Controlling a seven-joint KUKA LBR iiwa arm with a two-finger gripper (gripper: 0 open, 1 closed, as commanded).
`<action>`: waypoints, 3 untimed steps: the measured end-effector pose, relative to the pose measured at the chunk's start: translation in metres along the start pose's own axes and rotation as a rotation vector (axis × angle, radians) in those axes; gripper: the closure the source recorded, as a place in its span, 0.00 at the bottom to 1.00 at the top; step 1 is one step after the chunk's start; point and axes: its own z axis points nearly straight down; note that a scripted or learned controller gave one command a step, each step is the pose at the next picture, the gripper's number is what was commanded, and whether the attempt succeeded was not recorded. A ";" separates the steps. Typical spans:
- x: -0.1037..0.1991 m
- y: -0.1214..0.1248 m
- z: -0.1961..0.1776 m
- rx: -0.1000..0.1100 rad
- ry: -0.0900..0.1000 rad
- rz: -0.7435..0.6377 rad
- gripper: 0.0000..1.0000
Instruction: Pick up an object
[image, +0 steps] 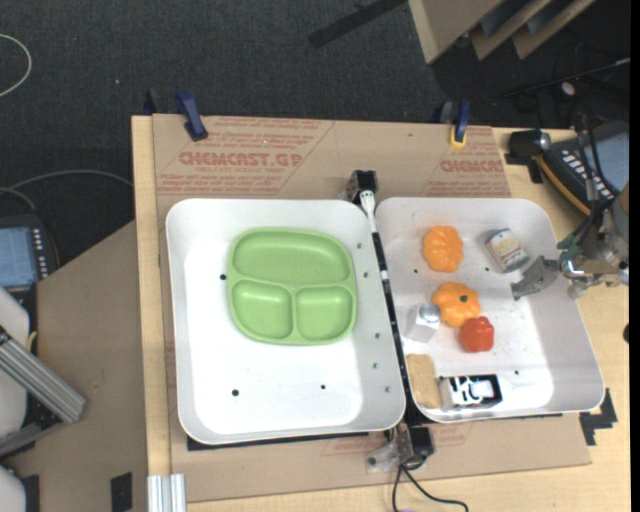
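Over on the right side of the frame, the right bin holds a scatter of small things. Near its top sits an orange pumpkin-shaped toy, ribbed and rounded, its longer side running roughly up and down the frame. Below it lies a second orange piece, rounder, touching a glossy red pepper-like toy at its lower right. A small silvery can lies tilted toward the upper right. A crumpled grey bit rests left of the lower orange piece, and a black-and-white item lies near the bottom edge. The gripper hangs at the right edge of this bin; whether its jaws are open or closed I cannot tell. Nothing visibly sits in them. The left bin carries a smooth green divided plate.
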 end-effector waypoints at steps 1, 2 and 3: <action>0.018 0.027 0.098 -0.016 -0.006 0.002 0.00; 0.051 0.078 0.103 -0.036 -0.007 0.007 0.00; 0.044 0.123 0.122 -0.003 0.000 -0.002 0.00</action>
